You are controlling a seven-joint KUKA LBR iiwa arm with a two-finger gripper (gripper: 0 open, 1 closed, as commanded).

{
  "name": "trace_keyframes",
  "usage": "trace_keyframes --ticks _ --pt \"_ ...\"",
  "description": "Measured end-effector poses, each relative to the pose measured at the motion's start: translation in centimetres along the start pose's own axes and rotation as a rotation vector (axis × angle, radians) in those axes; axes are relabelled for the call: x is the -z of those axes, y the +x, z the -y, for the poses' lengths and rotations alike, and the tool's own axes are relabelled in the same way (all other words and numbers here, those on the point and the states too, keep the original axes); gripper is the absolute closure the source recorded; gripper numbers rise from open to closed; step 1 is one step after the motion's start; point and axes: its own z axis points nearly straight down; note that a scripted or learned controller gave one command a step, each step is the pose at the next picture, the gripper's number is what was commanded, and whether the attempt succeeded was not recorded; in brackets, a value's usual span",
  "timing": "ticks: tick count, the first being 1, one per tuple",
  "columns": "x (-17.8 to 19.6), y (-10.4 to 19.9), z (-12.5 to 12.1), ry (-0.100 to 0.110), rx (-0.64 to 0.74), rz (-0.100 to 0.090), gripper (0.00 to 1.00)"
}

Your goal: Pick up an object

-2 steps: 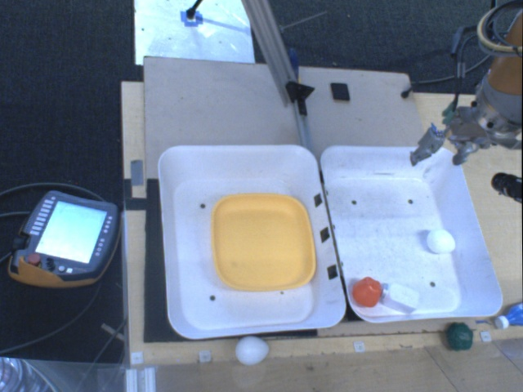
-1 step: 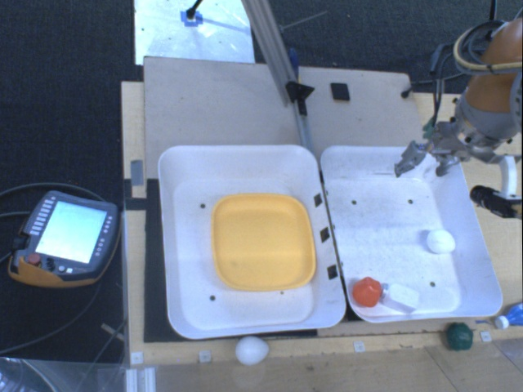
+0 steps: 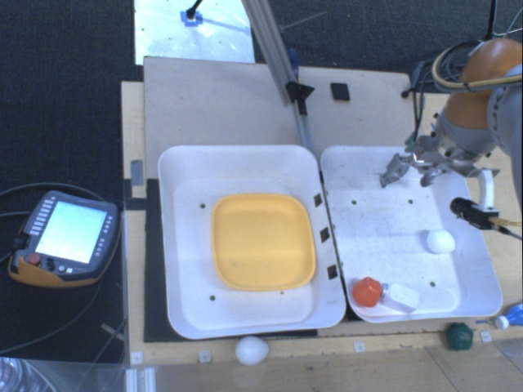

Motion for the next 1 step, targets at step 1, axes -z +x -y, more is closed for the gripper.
trace_keyframes --ticks 1 --pt "-4.58 0.03 0.06 0.000 0.000 0.000 0.00"
